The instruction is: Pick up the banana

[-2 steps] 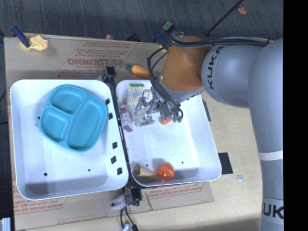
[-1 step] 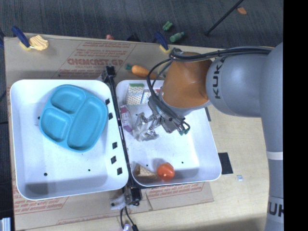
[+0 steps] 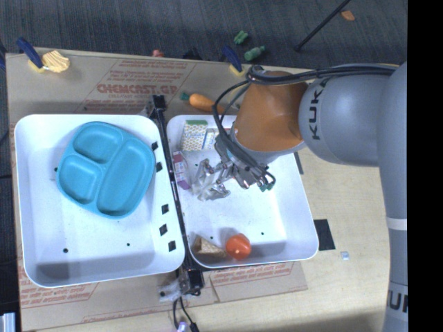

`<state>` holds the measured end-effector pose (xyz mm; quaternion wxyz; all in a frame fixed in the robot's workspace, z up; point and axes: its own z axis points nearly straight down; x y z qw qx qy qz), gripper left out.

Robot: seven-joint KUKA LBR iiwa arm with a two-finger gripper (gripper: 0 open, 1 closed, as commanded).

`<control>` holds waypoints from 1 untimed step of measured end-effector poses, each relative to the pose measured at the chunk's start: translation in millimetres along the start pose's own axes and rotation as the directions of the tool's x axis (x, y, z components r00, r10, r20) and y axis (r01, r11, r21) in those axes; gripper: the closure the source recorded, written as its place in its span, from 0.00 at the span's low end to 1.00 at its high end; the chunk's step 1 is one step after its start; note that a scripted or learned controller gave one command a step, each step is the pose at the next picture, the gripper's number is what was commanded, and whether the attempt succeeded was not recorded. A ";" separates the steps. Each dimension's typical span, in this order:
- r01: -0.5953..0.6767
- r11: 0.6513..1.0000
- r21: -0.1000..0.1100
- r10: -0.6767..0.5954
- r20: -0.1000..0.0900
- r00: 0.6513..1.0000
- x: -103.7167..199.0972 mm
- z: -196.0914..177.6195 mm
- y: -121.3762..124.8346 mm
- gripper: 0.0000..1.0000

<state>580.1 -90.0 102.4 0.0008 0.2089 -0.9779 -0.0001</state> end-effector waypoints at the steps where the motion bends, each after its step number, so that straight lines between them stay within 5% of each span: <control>1: 0.000 1.000 0.001 0.000 0.001 1.000 -1.1 -10.6 0.0 1.00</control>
